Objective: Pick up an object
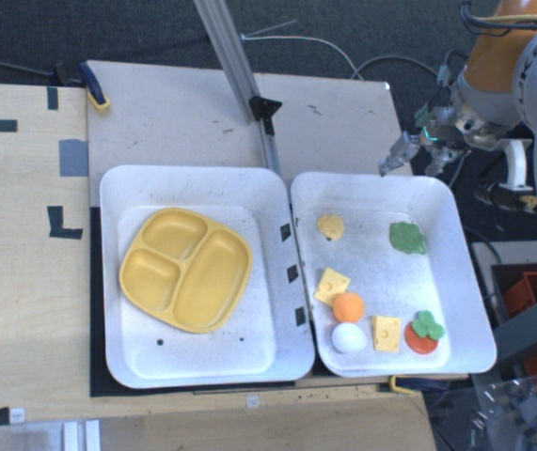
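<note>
The right bin (456, 252) holds several toy foods: a small pale yellow piece (331, 225), a green leafy piece (407, 238), a yellow cheese wedge (332, 286), an orange ball (348, 306), a white egg (348, 337), a second cheese piece (386, 334) and a red tomato with a green top (423, 334). My gripper (415, 161) hangs above the far rim of this bin, near its back right corner. It is open and nothing is between its fingers. It is well apart from every food item.
The left bin (118, 214) bears a yellow divided plate (186, 268). A slanted aluminium post (233, 54) rises behind the bins. A blue and yellow clamp (94, 87) sits at the back left. Cables (343, 59) trail behind the right bin.
</note>
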### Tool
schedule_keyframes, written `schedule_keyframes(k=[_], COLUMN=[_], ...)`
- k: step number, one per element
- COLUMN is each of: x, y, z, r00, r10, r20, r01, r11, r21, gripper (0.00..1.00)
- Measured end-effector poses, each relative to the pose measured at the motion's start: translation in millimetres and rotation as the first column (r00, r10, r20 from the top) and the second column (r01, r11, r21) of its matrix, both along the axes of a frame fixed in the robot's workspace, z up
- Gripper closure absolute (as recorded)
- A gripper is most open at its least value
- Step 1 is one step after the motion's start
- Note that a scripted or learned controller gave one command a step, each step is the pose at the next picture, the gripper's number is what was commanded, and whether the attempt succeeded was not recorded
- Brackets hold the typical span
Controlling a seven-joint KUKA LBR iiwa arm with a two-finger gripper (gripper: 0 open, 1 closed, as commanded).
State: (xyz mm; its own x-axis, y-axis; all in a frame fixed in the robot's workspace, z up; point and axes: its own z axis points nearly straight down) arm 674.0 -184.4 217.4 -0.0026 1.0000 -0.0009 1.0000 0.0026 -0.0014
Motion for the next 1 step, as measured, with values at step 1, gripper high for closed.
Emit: schedule_keyframes(k=[1], x=[-0.3], y=[5.3], z=[-128.1], r00=[1.0], r10=[-0.003], r20=[-0.009], r01=[0.003], r11=[1.0], r21=[-0.005], gripper=[0.0])
